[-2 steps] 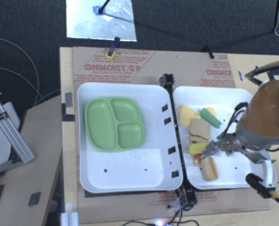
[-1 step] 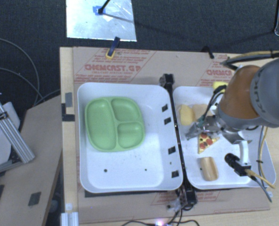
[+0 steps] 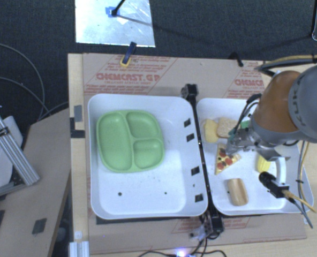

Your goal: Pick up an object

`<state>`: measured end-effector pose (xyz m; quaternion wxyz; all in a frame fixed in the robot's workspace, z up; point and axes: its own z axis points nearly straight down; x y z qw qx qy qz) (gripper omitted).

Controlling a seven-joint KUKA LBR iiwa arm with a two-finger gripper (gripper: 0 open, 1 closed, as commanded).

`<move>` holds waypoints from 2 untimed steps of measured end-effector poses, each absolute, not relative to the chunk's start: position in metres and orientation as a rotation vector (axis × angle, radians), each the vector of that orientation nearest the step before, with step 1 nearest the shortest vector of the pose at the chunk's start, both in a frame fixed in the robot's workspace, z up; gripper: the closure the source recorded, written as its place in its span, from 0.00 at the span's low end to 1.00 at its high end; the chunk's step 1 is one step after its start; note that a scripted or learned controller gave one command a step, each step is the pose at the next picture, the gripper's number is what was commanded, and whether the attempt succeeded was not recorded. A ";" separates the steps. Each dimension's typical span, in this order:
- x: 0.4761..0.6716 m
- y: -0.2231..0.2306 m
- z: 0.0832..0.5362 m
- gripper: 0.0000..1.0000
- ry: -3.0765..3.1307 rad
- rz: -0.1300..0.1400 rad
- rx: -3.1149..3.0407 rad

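Fingers (image 3: pixel 234 146) seemingly over pizza slice (image 3: pixel 223 160)

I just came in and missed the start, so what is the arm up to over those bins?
The grey arm with the orange band reaches in over the right white bin, its gripper low above a toy pizza slice. Nearby lie a yellow cheese wedge, a tan bread slice and a brown bread roll. Nothing looks lifted yet. The left white bin holds a green divided plate.
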<state>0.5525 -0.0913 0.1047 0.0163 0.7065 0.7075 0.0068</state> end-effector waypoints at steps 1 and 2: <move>0.552 -0.091 0.104 0.00 2.201 0.021 2.197; 0.508 -0.045 0.186 0.00 2.229 0.000 2.216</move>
